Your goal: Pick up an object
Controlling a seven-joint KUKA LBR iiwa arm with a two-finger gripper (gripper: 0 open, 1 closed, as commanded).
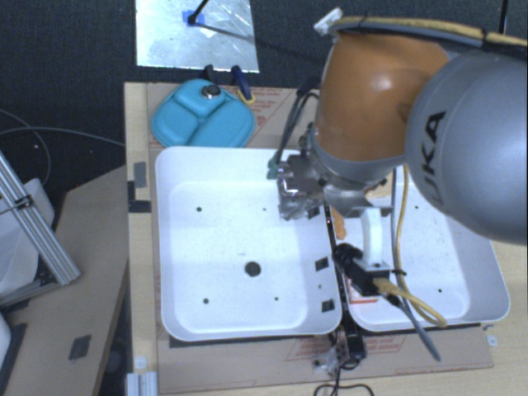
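Note:
My gripper (294, 198) hangs low over the right side of the left bin (181, 221), close to the wall shared by the two bins. The big orange and grey wrist above hides most of it. A small green bit (272, 170) shows at its left edge; I cannot tell whether that is an object. On the left bin's floor lies a small dark round spot (252, 268), apart from the gripper and lower left of it. The arm covers much of the right bin (462, 295), where a sliver of something orange (380, 190) peeks out by the wrist.
A blue lidded container (202, 118) lies on the bench behind the left bin. A shiny metal sheet (194, 19) sits farther back. An aluminium frame (33, 229) stands at the far left, off the bench.

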